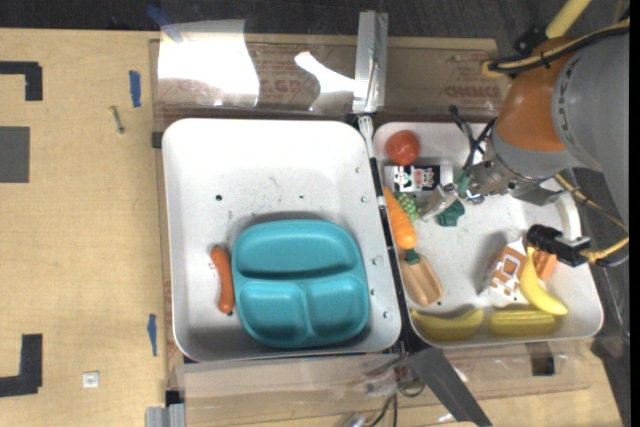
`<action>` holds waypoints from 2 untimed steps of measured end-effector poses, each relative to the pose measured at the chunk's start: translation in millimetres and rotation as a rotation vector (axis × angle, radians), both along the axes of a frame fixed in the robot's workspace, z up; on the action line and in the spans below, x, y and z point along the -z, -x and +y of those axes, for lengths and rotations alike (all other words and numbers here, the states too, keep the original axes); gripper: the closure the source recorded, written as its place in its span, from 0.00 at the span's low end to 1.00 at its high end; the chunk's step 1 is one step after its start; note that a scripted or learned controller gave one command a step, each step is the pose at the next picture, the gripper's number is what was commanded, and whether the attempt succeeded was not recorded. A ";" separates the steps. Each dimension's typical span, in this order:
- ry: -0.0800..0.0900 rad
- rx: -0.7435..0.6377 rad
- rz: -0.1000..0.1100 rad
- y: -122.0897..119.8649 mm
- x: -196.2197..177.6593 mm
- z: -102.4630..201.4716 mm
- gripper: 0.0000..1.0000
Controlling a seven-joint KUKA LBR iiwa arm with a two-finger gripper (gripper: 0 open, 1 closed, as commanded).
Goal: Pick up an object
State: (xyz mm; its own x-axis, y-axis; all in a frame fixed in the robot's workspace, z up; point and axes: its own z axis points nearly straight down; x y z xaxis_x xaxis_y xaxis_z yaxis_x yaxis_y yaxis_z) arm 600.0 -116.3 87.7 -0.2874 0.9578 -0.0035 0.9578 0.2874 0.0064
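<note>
The right bin [590, 315] holds a red tomato [403, 147], an orange carrot [402, 225], a hot dog bun [421, 279], yellow bananas [540, 293] and corn [447, 321] lying flat.

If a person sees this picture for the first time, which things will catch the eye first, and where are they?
The big teal divided tray in the left bin stands out most, with a small orange sausage lying at its left side. Next comes the grey arm with its orange band, reaching from the right into the right bin, which is crowded with toy food: a red tomato, a carrot, yellow bananas.
</note>
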 end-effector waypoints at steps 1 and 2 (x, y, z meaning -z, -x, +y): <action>0.002 -0.115 0.000 -28.2 0.5 -8.9 0.00; 0.004 -0.122 -0.007 -30.4 -12.0 -7.1 1.00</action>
